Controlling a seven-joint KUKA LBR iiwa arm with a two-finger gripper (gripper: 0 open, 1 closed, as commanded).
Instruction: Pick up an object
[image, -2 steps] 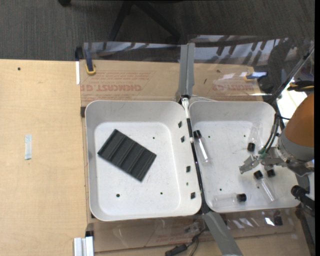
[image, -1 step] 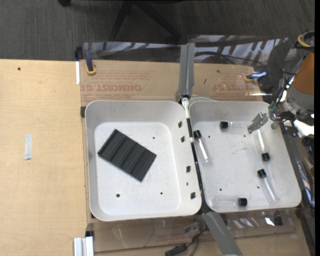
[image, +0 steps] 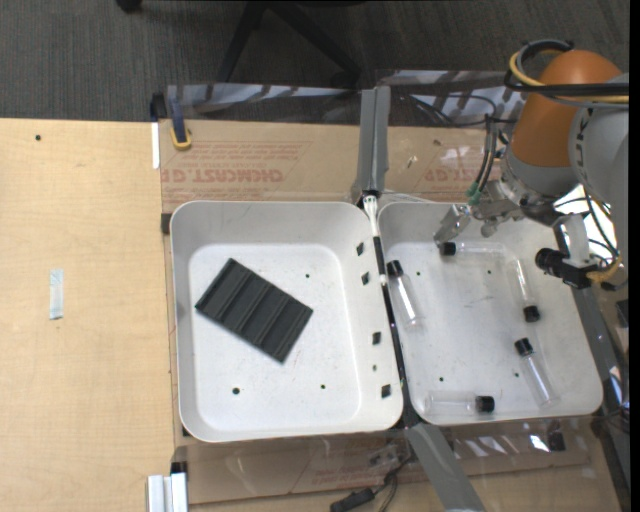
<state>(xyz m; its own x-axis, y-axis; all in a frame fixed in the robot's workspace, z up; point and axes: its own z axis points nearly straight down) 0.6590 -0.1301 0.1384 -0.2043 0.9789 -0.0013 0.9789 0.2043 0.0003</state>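
Lying flat and slantwise in the left bin (image: 190, 330), the dark ribbed panel (image: 254, 309) is looking stiff, light and thin; its long edges are offering purchase. The gripper (image: 487, 212) is hovering over the right bin (image: 590, 400), its state impossible to tell.

"CHEMCAST GP", inverted, on cardboard (image: 262, 160)

The desk (image: 80, 250) is pale wood, with a brown cardboard sheet (image: 270, 165) laid over its far part and printed in red. On it sit two white bins side by side: the right bin (image: 590, 400) lies just under and before the jaws, the left bin (image: 185, 330) well off to their side. A small silvery strip (image: 56, 295) lies on bare wood, farthest from the jaws.
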